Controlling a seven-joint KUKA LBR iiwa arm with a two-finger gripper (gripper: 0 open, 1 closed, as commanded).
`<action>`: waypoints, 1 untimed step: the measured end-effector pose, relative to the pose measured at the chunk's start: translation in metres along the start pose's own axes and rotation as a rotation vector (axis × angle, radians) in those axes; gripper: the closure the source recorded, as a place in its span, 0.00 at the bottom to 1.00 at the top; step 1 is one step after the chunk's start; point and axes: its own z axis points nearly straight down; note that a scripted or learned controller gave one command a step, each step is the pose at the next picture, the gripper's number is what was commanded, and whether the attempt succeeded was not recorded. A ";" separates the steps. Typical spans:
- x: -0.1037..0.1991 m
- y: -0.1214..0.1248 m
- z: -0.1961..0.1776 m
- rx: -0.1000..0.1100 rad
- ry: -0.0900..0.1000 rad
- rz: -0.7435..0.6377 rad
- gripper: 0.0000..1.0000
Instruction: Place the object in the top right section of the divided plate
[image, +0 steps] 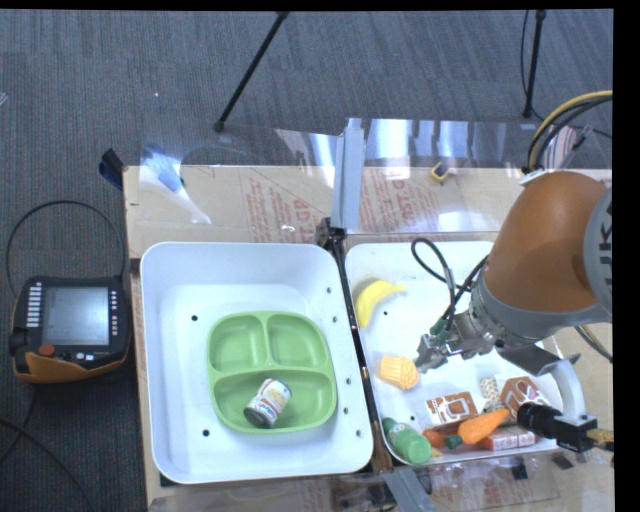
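- I've got the gripper (432, 352) low over the right bin (478, 254), just right of the corn (398, 373); can't tell its state tbh
- banana (372, 297) up-left of it
- can (267, 402) lying in the green plate (232, 345)'s bottom section, left bin (175, 290)

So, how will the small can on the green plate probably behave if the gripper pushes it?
The can lies on its side in the bottom section of the divided plate, so it would likely roll when nudged. It looks rigid, so it should not deform. The section ridges may stop it from rolling far.
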 end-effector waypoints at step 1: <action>0.003 0.001 0.007 0.000 0.001 -0.072 1.00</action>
